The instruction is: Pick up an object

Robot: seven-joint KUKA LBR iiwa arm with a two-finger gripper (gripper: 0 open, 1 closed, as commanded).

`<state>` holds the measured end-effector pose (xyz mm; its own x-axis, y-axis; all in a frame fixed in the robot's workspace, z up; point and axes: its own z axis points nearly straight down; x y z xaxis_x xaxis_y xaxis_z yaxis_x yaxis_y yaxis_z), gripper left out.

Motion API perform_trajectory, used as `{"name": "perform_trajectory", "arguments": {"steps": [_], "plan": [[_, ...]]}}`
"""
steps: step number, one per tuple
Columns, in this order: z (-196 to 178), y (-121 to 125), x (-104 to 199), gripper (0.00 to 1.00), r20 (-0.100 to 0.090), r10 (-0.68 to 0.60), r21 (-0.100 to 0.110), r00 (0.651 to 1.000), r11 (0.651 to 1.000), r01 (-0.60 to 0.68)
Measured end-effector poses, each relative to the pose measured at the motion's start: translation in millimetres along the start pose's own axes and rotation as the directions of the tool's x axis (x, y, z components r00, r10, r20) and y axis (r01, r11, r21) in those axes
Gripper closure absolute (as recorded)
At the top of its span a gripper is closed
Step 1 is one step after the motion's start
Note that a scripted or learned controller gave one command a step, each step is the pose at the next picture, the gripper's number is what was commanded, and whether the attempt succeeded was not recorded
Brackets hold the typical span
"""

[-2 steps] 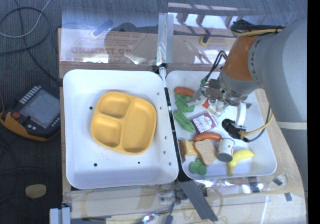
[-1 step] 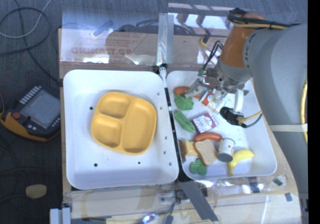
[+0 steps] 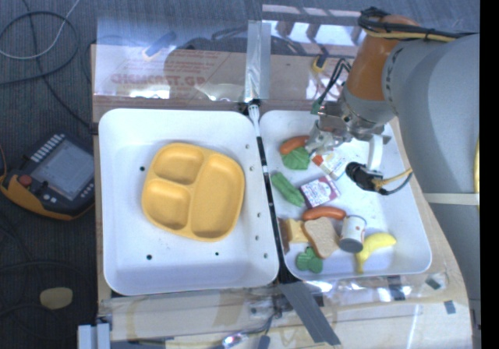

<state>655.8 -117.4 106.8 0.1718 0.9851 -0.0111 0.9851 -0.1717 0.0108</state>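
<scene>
The toy food at the near end of the right bin, broccoli, bread and banana, lies untouched, while the gripper hangs low over the far end near the carrot, so nothing looks lifted yet.

Around the bench, off to the side

A teach pendant with its orange edge lies on the dark carpet left of the bins, thin cables looping nearby, and a clear plastic wall stands behind them.

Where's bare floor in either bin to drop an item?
Left white bin: bare floor all around the yellow three-section plastic plate, widest along the near edge. Right white bin: crowded with toy food; a bare patch by its right wall, beyond the yellow toy banana.
</scene>
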Motion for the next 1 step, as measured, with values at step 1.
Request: {"name": "perform_trajectory", "arguments": {"steps": [1], "plan": [[-136.0, -39.0, 63.1, 1.00, -0.010, -0.047, 0.012, 0.999, 0.999, 0.047]]}}
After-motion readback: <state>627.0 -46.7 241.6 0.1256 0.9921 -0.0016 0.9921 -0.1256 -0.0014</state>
